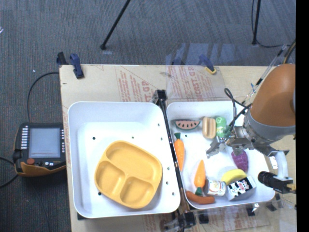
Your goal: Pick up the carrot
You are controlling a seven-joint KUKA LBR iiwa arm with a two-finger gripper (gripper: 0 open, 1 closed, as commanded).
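— Over on the right, what is in that bin [193, 111]?
— Toy food. The carrot [179, 151] lies by the left wall, green top up near a melon slice [187, 124]. A second orange veggie [200, 173] sits just beside it, lower down.
— And the claw [223, 145]?
— It hangs over the middle of that bin, near purple grapes [240, 160]. I cannot tell if it is apart or together.
— The left bin [82, 129]?
— It has a yellow plate [128, 174]

bins: 2 [82, 129] [263, 190] | yellow divided tray: 1 [128, 174] | carrots: 2 [179, 151] [200, 174] | watermelon slice: 1 [187, 124] | hot dog bun: 1 [209, 127] | banana: 1 [233, 175] | grape bunch: 1 [240, 159] | sausage: 1 [200, 198]
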